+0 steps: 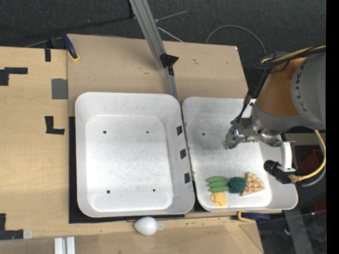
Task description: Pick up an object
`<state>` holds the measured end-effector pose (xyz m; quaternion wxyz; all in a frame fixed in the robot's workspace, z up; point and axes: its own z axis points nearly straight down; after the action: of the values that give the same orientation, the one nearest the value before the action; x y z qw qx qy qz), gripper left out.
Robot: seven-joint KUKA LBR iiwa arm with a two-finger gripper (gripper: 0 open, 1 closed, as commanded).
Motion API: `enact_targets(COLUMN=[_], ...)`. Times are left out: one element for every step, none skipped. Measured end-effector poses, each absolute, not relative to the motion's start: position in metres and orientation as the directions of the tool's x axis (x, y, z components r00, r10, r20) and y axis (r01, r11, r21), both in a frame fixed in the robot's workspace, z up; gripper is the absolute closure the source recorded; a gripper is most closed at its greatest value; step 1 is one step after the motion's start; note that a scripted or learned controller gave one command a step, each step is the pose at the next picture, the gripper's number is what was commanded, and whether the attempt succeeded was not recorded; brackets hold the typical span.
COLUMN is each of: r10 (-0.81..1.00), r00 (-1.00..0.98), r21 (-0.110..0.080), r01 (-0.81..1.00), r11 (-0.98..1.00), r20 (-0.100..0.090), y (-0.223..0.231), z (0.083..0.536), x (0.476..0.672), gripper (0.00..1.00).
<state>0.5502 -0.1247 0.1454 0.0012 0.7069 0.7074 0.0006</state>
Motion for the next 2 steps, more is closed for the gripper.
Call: enact_targets(r10=[1.000, 1.000], r00=[-0.002, -0.002], r21=[0.004, 0.005], r01=[1.000, 1.000], r11=[0.002, 0.002], r20=[-0.001, -0.001], y=[-0.120, -0.114], z=[0.199, 0.260], x=[0.561, 0.559], gripper=[1.00, 1.00])
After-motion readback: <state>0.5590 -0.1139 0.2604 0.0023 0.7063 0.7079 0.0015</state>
